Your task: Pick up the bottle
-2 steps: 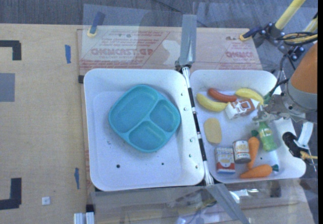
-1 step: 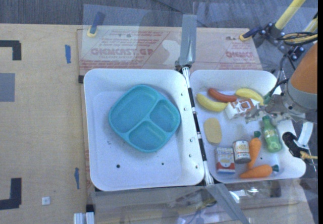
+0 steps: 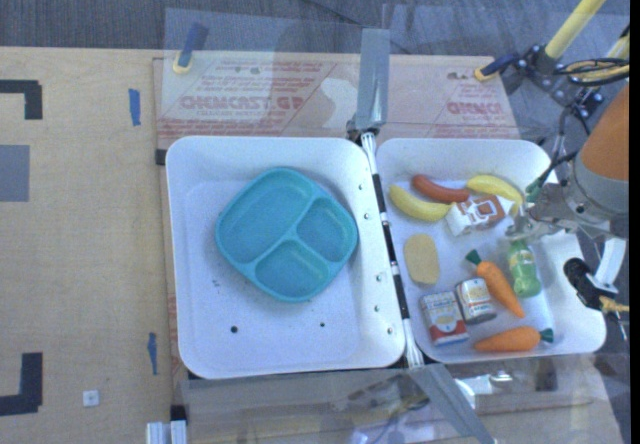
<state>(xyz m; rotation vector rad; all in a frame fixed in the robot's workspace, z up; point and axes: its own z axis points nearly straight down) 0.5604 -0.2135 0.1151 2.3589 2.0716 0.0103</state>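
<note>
A small green bottle (image 3: 522, 272) lies in the right bin (image 3: 590, 332), near its right wall, beside an orange carrot (image 3: 498, 288). The gripper (image 3: 527, 228) hangs just above the bottle's top end, at the end of the grey arm with the orange band (image 3: 607, 147) that reaches in from the right. From this angle the gripper's tip overlaps the bottle's upper end, and I cannot make out whether they touch.
The right bin also holds two yellow bananas (image 3: 418, 203), a red sausage (image 3: 440, 189), a white carton (image 3: 473, 216), a tan slice (image 3: 422, 259), two small cans (image 3: 476, 300) and a second carrot (image 3: 510, 339). A blue divided plate (image 3: 287, 233) sits in the left bin (image 3: 200, 332).
</note>
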